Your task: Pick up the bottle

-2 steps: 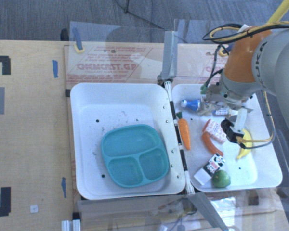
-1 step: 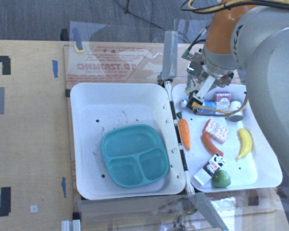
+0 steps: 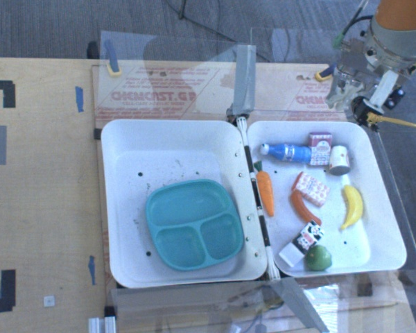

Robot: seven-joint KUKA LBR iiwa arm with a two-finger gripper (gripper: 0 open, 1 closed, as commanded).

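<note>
The bottle (image 3: 289,152) is blue with a white cap and lies on its side at the back of the right bin (image 3: 385,217), cap pointing left. A red-and-white carton (image 3: 320,148) touches its right end. My gripper (image 3: 344,96) hangs over the bench just behind the right bin's back rim, up and to the right of the bottle and well apart from it. Nothing shows in the gripper.
A small can (image 3: 339,159), banana (image 3: 352,207), carrot (image 3: 265,192), sausage (image 3: 304,208), pink packet (image 3: 312,188), cow-print carton (image 3: 307,237) and green fruit (image 3: 319,258) share the right bin. A teal divided plate (image 3: 194,224) lies in the left bin (image 3: 118,186).
</note>
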